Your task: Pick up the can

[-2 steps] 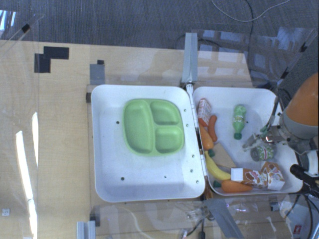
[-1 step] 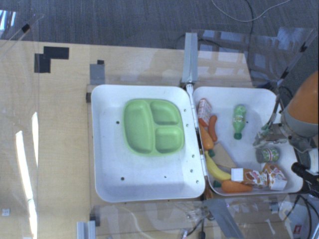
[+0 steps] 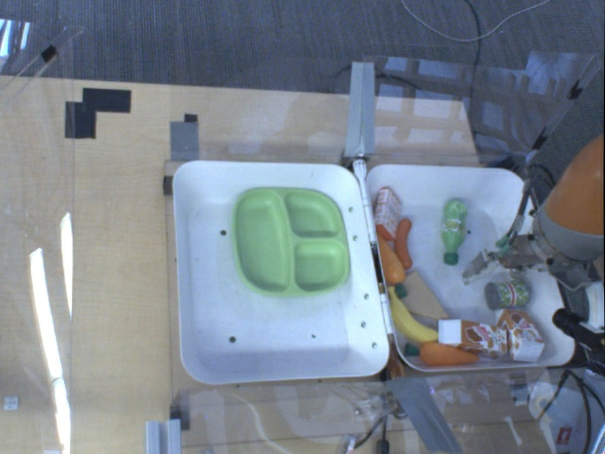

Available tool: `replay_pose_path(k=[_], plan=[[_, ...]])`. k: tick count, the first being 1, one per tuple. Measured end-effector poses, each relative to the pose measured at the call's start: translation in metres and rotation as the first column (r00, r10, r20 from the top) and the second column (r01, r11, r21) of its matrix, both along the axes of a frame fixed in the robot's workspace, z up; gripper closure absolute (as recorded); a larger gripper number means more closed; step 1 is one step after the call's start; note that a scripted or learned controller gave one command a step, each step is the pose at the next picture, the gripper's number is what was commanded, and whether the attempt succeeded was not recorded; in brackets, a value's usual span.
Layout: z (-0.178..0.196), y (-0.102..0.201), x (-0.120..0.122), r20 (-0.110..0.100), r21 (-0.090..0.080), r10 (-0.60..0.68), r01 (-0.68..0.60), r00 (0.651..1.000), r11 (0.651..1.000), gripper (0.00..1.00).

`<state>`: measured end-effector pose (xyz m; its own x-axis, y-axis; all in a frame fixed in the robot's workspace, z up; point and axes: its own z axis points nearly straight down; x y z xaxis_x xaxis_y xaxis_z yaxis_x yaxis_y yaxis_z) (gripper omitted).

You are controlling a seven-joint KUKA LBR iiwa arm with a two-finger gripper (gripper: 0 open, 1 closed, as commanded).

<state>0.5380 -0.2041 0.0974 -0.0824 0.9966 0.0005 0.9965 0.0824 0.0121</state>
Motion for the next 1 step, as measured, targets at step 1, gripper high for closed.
replay_pose_path(k=[1], plan=[[-0.0091,-0.0004,-0.0097,0.001,-0.003,0.021,-0.021,1.0,1.0,0.0]])
